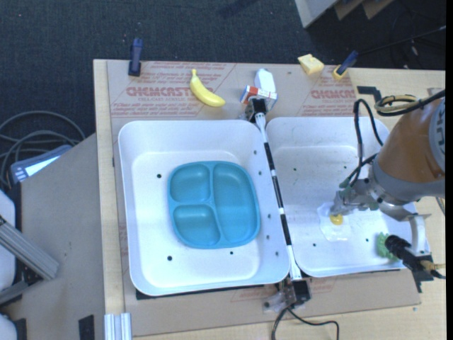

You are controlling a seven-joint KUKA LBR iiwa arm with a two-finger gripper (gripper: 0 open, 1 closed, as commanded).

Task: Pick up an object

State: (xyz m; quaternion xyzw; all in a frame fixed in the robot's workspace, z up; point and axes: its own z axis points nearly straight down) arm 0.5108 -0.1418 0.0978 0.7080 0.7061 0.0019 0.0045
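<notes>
Yellow lump (337, 219) is seen low in the right bin (311, 168), right of the frame's centre, on the white floor with a faint clear patch around it. Bare floor is left to its left and above it, as far as the line where the two bins meet; the bin's lower rim is near, just below. A green thing (384, 245) is placed by the bin's lower right corner, apart from the lump. The gripper (341, 207) is set directly over the lump; whether they touch cannot be judged. Whether the grip is spread or pressed together cannot be told, the tip being blurred and partly covered by the wrist. The arm (414, 154) is cut off at the right edge. Much of the left bin (141, 154) is taken up by a blue divided plate (214, 204). A banana (205, 92) is laid on the bench (163, 91) above the bins.
</notes>
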